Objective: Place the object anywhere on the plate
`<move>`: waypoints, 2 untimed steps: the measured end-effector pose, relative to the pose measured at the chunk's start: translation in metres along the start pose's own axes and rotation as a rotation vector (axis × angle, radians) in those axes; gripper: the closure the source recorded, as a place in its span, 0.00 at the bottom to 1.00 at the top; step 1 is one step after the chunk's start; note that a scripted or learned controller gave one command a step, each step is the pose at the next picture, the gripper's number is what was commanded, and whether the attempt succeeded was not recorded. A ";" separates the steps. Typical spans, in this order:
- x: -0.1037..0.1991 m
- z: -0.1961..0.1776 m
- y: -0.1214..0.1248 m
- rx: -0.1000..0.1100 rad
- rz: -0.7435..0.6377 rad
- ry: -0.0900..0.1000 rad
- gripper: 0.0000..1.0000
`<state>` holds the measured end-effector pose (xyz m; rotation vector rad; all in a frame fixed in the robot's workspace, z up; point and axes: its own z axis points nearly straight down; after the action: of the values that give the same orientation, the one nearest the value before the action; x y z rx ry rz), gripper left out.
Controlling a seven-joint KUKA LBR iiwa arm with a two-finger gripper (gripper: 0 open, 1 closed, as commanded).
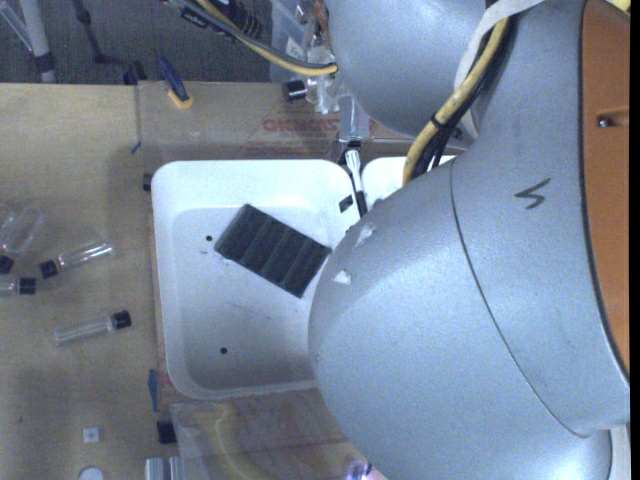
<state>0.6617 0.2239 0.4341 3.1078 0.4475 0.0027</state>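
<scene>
We take the white bin as our landmark. Inside it, towards its far right corner, lies a dark ribbed slab, flat on the floor and turned at a slant to the walls. We judge this to be the object to move, though nothing makes that certain. Its near right corner runs under the arm, whose grey bulk hangs over the bin's right side and over most of the second bin just beside it. Whether the plate sits in that second bin we cannot tell, and we cannot tell either whether the gripper is spread, pressed together or pinching anything.

The step in hand, as we read it, is the reach for the slab. To do it well we would come down across the slab's short width, jaws set square to its long edges, since a grip along the ribs could slip. The slab is thin and lies flat, so we would go low enough to catch its edges without ramming the bin's floor. We would lift straight up before crossing the bin's right wall.

Left of the bin, on the bench, a few small vials lie well apart from it and need no care.
</scene>
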 end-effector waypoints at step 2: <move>0.000 -0.010 -0.001 -0.001 -0.002 0.002 1.00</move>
<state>0.6616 0.2248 0.4437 3.1069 0.4499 0.0059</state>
